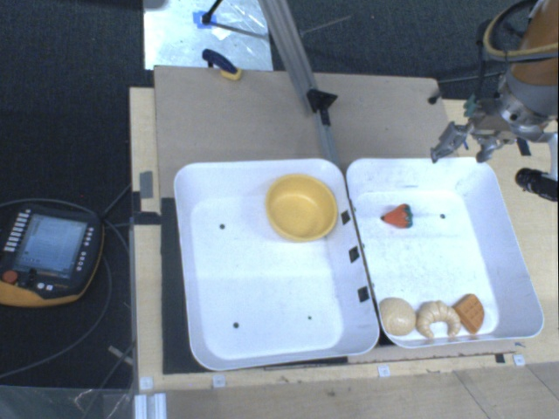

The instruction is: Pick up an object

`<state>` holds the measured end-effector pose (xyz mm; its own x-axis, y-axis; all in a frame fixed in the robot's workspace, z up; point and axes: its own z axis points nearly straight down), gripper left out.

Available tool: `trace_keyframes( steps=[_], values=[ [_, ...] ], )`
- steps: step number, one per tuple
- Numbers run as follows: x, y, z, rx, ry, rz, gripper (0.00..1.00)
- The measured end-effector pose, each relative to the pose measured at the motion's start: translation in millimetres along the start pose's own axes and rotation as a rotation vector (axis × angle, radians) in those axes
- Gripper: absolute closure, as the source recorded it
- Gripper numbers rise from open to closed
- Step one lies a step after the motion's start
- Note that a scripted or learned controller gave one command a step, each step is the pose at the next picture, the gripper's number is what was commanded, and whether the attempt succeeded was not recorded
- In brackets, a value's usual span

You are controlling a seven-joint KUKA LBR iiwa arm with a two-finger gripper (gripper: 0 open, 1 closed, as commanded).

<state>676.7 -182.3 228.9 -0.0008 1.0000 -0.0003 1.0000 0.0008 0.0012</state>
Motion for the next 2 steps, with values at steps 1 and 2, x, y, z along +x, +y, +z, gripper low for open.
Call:
trace_keyframes(
  steps=[1,2],
  values=[
    [-7,2,44,0.003,0.0,0.001,0.0],
    [3,6,99,0.004,0.001,0.0,0.0]
  ],
)
